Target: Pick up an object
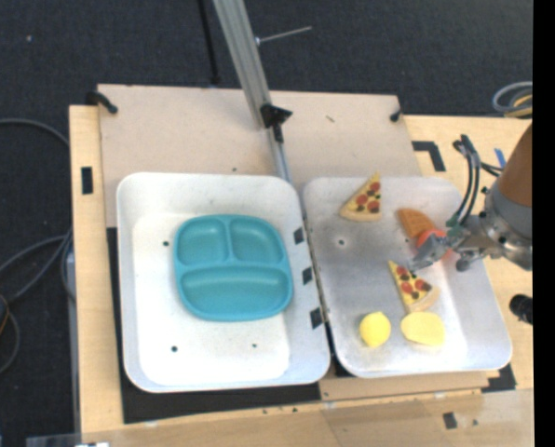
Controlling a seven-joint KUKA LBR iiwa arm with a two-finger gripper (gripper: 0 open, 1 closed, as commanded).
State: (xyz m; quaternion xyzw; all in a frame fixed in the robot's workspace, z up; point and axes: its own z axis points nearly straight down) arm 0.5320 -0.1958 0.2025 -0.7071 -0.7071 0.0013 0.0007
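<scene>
The right bin (473, 329) holds several toy foods. A pizza slice (363, 199) lies at its far side, and an orange wedge (411, 221) lies to the right of that. A second pizza slice (413, 285) sits mid-bin. A yellow lemon (375, 329) and a flatter yellow piece (424, 329) lie near the front. My gripper (425, 251) reaches in from the right, low over the bin between the orange wedge and the second pizza slice. It is open, with one fingertip beside the wedge and nothing held between the fingers.
The left bin (147, 203) holds a teal divided plate (232, 267). A metal camera post (245, 49) rises behind the bins. Cables (473, 170) hang along the arm at the right edge.
</scene>
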